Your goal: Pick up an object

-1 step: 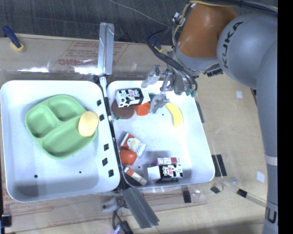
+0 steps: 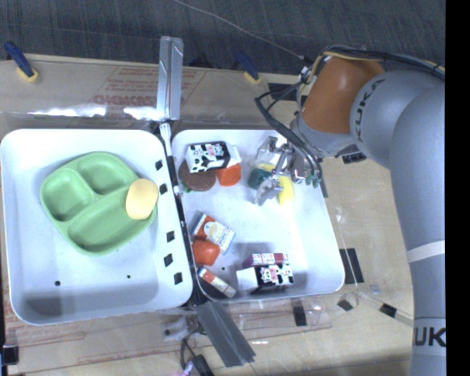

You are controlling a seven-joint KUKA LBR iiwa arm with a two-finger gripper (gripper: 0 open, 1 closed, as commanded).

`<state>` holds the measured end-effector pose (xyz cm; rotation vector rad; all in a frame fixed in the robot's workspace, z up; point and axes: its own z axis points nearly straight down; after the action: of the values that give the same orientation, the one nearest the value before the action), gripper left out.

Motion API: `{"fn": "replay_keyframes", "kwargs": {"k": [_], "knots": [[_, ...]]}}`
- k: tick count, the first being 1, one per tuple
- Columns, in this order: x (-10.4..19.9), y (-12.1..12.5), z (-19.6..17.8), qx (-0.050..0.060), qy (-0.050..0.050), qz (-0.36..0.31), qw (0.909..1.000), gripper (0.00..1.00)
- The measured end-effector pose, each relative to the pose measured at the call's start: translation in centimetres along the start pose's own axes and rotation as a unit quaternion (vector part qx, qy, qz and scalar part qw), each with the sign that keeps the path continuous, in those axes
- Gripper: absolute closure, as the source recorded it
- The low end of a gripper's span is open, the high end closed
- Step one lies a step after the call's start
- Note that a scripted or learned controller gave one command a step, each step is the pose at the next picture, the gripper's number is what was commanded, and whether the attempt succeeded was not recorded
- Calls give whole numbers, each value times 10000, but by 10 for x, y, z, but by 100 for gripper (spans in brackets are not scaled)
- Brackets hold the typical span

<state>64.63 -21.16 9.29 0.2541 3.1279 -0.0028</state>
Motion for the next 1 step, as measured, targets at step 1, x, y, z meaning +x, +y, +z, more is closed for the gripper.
{"fn": "replay_keyframes", "kwargs": {"k": [1], "knots": [[20,1,0,-7,14,-850,9964,0]]}}
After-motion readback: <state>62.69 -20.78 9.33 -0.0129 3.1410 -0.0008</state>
